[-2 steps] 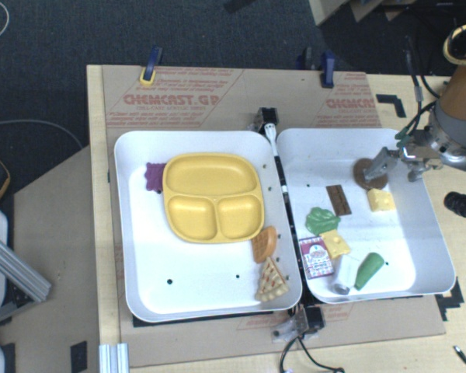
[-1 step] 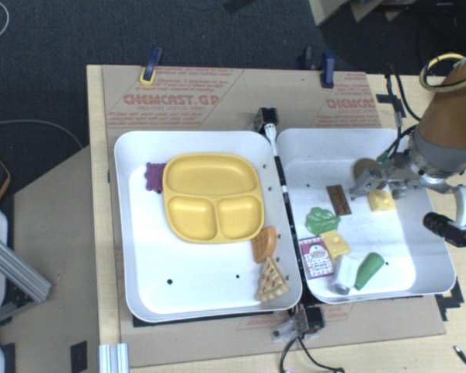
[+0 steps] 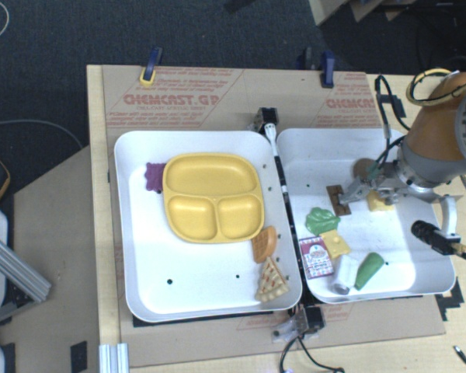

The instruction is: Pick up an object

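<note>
Arm [image 3: 439, 134] reached in over the right bin [image 3: 295, 154] from the table's right edge. Hand [image 3: 343, 200] low near the bin's middle; opening could not be told, nothing seen held. Green leafy piece [image 3: 321, 221] just below-left of hand. Pink card [image 3: 317, 257], white tube [image 3: 345, 273], green pepper [image 3: 369, 270] nearer the front edge.

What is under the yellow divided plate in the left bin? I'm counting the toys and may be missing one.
A purple item pokes out at the yellow divided plate's left edge; its remainder, and anything else beneath, is covered.
</note>
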